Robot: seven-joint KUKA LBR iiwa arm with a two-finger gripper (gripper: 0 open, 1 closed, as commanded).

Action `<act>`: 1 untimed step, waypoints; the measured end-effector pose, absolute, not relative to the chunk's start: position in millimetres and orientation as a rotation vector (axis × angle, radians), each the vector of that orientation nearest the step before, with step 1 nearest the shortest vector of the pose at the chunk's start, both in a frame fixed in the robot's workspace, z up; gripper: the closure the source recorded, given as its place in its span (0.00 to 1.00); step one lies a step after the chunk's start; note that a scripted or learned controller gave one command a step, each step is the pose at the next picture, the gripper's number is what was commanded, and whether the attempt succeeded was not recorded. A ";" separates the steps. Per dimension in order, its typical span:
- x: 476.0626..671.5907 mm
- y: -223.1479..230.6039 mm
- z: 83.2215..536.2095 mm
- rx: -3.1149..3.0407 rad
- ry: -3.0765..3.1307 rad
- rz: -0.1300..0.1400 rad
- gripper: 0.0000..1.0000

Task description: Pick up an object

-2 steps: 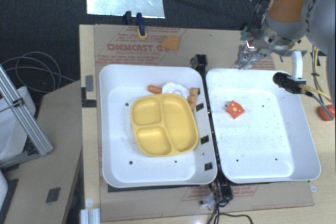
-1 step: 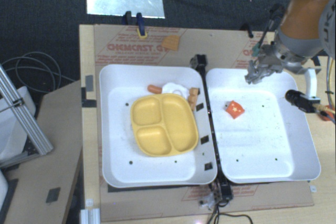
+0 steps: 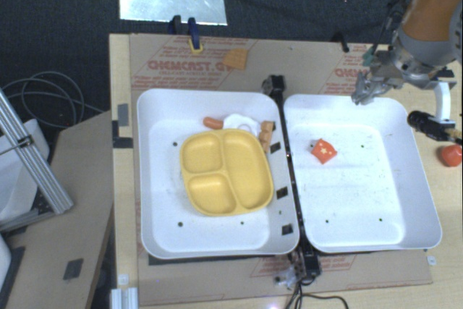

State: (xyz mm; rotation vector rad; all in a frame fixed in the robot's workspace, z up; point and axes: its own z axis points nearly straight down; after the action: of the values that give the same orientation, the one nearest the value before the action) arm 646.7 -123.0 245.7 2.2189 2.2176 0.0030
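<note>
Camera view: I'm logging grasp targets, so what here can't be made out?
- White item in the left bin: its lower part is hidden behind the yellow tray.
- Tool: too small and blurred to read.
- Red thing beside the right bin: cut off by the picture's edge.

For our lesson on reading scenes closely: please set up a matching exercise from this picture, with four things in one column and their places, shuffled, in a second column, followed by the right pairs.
Things:
1. yellow divided tray
2. small orange block
3. end effector
4. blue clamp

Places:
A. alone in the right bin
B. above the right bin's far rim
C. in the left bin, filling its middle
D. at the board's far edge, beyond both bins

Pairs: 1-C, 2-A, 3-B, 4-D
</note>
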 end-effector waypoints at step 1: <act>635.3 -68.1 239.4 2.213 2.230 0.002 1.00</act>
State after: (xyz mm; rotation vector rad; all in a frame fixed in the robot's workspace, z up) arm 635.3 -68.1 239.4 2.2130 2.2302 0.0018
